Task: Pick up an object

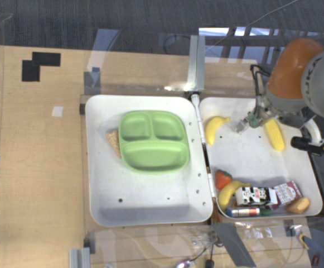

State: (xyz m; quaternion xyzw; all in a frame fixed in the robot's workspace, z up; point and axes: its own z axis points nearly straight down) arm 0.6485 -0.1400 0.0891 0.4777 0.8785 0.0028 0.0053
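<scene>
My gripper [250, 120] hangs low in the back half of the right bin [262, 161], under the grey arm with its orange band [296, 66]. It sits between a yellow banana [214, 128] to its left and a long yellow object [274, 134] to its right, close to both. I cannot tell whether it touches anything. Along the bin's front wall lie a red item [223, 178], a second banana [228, 191], a white printed carton [255, 195], a purple-and-white carton [287, 193], a small yellow piece [300, 205] and a marker [250, 211].
The left bin [111, 205] holds a green divided plate [152, 140] with a brownish textured piece [113, 143] at its left edge. A metal post [196, 66] stands behind the wall between the bins. Cables run off the arm at the back right.
</scene>
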